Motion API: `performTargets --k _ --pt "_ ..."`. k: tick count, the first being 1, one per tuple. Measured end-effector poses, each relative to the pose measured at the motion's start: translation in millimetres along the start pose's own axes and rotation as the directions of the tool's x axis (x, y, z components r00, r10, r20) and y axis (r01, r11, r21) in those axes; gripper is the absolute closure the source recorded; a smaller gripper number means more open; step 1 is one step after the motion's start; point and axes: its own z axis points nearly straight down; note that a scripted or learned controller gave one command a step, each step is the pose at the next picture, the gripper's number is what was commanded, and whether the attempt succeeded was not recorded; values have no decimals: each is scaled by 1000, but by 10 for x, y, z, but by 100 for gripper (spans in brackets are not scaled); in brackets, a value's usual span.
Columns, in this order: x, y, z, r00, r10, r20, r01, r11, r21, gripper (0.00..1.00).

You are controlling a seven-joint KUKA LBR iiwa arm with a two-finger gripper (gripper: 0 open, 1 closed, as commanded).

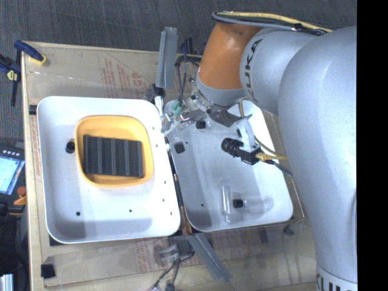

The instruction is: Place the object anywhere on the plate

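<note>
Dark carpet ran behind the plywood worktop (91, 65), which carried two shallow white bins side by side. Largest of all was the grey arm (315, 132), which reached in from the right and covered much of the right bin (200, 211); its orange band (227, 56) sat above the wrist. Next in size, the left bin (54, 211) held a yellow plate (112, 125) with a dark ridged block (113, 156) lying on it. Near the top left corner of the right bin hung the gripper (176, 120), close to the wall between the bins; I could not tell how it stood or whether it carried anything. Smallest, a clear tube-like object (233, 204) lay on the floor of the right bin, well apart from the plate. I judged the task hardly begun: if that tube was the piece meant, the pick, the carry across and the release were all left.
</note>
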Motion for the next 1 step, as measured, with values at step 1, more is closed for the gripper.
performTargets --k 1 --pt "-4 -1 -2 1000 0 0 0 1000 0 0"
